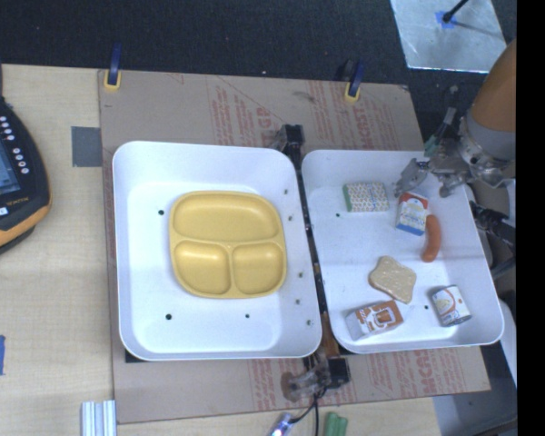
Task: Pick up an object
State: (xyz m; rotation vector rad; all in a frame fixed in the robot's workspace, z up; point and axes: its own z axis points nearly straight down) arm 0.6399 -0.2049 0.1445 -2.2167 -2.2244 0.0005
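The gripper, fingers spreading apart and gripping nothing, is hovering over the right bin just above a small milk carton; the hot dog alongside is risking getting knocked.

The two shallow white plastic bins look smooth and faintly glossy. The yellow divided plastic tray has a soft sheen. Matt brown printed cardboard lies over the pale wood-grain bench.
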